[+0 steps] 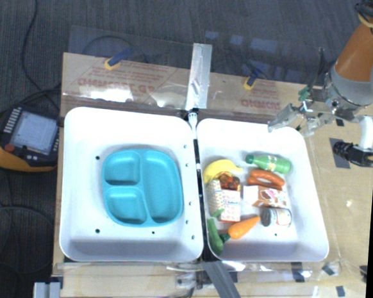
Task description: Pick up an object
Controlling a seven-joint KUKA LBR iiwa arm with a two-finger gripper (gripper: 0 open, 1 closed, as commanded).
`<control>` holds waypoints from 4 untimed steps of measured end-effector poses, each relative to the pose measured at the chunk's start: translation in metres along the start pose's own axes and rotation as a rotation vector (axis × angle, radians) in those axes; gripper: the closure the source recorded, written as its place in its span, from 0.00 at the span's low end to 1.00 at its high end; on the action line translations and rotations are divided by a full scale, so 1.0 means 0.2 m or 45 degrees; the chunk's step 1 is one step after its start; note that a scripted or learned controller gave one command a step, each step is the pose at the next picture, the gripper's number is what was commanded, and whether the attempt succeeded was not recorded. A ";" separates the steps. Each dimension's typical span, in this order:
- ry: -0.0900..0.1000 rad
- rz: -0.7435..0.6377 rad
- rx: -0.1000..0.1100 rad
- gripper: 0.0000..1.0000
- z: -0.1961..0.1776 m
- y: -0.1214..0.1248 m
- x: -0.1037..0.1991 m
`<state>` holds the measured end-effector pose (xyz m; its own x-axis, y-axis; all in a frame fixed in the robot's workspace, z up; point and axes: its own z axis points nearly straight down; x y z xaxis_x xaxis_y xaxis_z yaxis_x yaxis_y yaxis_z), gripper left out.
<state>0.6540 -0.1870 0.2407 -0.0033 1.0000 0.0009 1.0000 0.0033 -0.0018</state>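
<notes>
Arm (361,59): grey w/ orange band, enters from upper right, wrist above far right corner of right bin.
Gripper (290,121): over far rim of right bin, above the objects; 2 fingers spread apart, nothing between them.
Left bin (74,188): holds 1 blue divided tray (142,186), 3 compartments, lying flat approx. mid-bin.
Right bin (306,219): holds all small items, clustered centre to left wall.
Green bottle (270,163): on its side, far end of cluster, nearest gripper but apart from it.
Sausage (266,178): red-orange, just beside bottle on near side.
Banana (218,168): yellow, by left wall.
Cartons (260,197): small printed packs, mid-cluster, touching each other.
Carrot (242,227): orange, tilted, near front.
Green veg (214,236): along left wall, front corner.
Can (277,217): on its side, right of carrot.
Handheld pendant (23,137): on floor, left of bench.
</notes>
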 end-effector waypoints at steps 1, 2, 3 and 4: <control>-0.007 -0.199 0.001 0.00 0.00 -0.13 -0.19; 0.002 -0.203 0.000 0.00 0.65 -0.12 -0.14; -0.009 -0.210 -0.014 0.00 0.75 -0.37 0.00; -0.004 -0.212 -0.018 1.00 0.71 -0.36 0.01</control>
<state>0.5809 -0.1853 0.0990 -0.1686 0.9857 -0.0028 0.9856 0.1687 0.0121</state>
